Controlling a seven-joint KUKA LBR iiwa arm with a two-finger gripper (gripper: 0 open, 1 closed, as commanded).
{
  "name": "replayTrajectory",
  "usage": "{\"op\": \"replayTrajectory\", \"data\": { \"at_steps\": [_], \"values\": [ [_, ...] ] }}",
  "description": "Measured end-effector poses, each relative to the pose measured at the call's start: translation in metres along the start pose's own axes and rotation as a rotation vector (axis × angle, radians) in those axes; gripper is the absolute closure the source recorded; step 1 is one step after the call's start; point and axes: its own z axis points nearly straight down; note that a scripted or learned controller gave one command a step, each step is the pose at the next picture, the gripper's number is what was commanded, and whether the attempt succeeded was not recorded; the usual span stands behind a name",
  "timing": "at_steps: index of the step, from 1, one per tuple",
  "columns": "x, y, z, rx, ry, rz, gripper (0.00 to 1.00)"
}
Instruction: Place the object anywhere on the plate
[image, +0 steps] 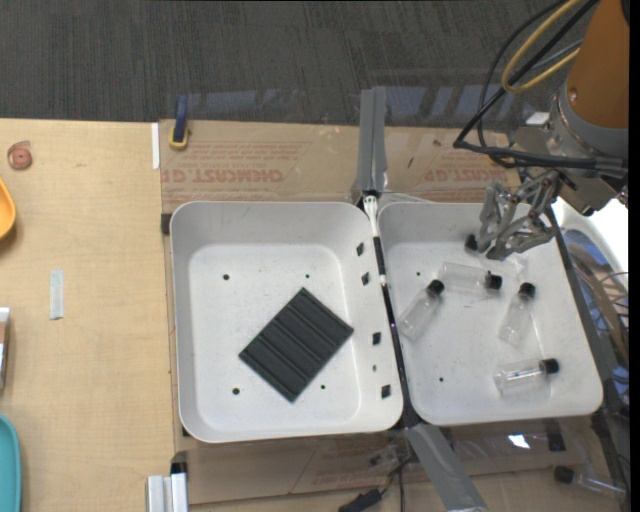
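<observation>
Over in the right white bin (580, 395), four clear plastic vials with black caps (421, 307) lie scattered; gripper (497, 240) hovers above them, can't tell its jaw state.

Arm enters from the 3 o'clock side, occupying the 1 to 2 o'clock sector of the view. Orange band (605, 60) sits at the upper corner, grey wrist section directly below it. Gripper (497, 243) hangs beneath the wrist, angled down toward 7 o'clock. Metal fingers (490, 222) are visible; their spacing cannot be determined. Black and yellow cables loop off the wrist toward 11 o'clock.
</observation>
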Motion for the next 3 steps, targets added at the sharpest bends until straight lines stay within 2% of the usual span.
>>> {"op": "replayTrajectory", "data": {
  "at_steps": [1,2,3],
  "values": [
    [-0.066,-0.084,0.018,0.000,-0.002,-0.331,1.00],
    [-0.116,-0.033,0.105,-0.002,-0.001,-0.724,1.00],
    [-0.114,0.075,0.154,-0.004,0.000,-0.865,1.00]
  ]
}}
